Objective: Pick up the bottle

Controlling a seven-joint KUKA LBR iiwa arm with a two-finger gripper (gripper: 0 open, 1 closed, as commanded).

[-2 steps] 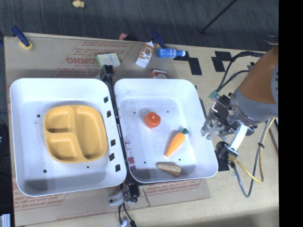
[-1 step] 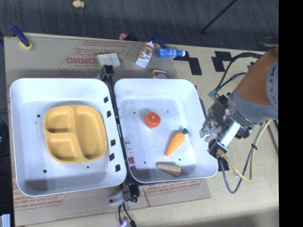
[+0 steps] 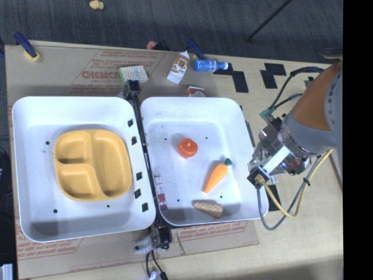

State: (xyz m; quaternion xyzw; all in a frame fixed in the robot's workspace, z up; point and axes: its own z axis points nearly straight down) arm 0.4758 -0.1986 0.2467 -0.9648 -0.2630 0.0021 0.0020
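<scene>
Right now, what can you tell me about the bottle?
The bottle is small and blue, probably plastic, with a paler end pointing right. It lies on its side on the bench, outside the bins, behind the right bin. A small carton lies close on its left. The gripper is far from it.

A dark grey carpeted floor [image 3: 175, 10] is being seen beyond the far edge of the worktop [image 3: 303, 232], whose pale surface is being covered in part by flattened printed cardboard [image 3: 105, 63]. A small yellowish scrap [image 3: 96, 4] is lying on the carpet, and a thin dark rod [image 3: 280, 10] is slanting across it at upper right.
</scene>
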